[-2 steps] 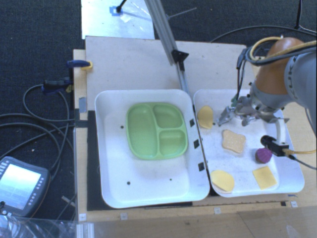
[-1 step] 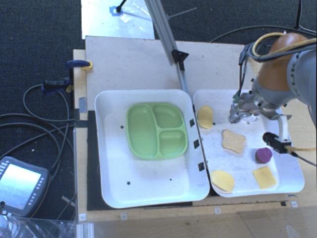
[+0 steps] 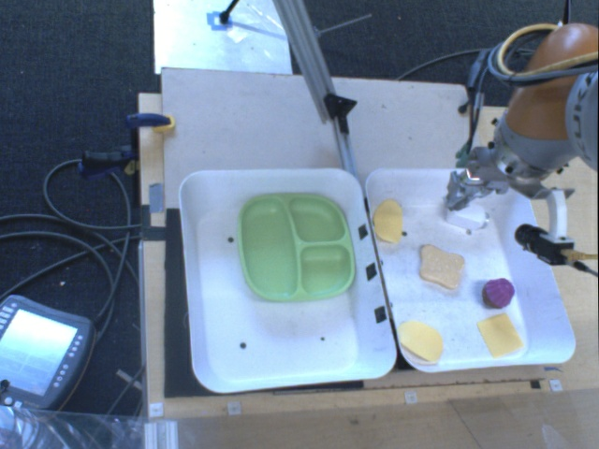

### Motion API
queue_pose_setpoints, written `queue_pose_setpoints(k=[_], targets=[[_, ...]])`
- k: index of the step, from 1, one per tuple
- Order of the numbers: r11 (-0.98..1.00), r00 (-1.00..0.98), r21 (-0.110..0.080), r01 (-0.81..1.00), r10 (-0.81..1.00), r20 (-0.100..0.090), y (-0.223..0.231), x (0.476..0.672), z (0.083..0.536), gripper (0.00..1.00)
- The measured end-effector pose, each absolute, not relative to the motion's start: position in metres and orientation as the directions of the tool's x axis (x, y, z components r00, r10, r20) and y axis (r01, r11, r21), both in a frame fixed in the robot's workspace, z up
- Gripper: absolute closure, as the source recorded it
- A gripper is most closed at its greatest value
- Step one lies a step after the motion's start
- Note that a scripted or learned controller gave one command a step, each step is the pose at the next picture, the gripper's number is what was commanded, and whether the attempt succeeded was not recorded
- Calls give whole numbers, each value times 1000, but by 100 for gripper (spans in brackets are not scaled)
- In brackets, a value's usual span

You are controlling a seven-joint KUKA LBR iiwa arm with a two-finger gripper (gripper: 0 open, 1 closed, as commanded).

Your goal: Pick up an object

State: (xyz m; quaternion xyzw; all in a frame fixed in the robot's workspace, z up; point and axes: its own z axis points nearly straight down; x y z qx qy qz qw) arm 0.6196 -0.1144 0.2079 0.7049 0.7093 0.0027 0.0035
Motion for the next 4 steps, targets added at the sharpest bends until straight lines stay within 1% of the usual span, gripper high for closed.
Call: queue_pose_setpoints(k=[1,2,3,4], targets=[[7,-7,10,1000,1000,-2,-115,626,272,100],[7,-7,5,1000,1000,-1,-115,627,294,100],[11,-11,2,1000,1000,2,-63,626,295,100],[11,-11,0,1000,1000,2,-10,625,272,100]])
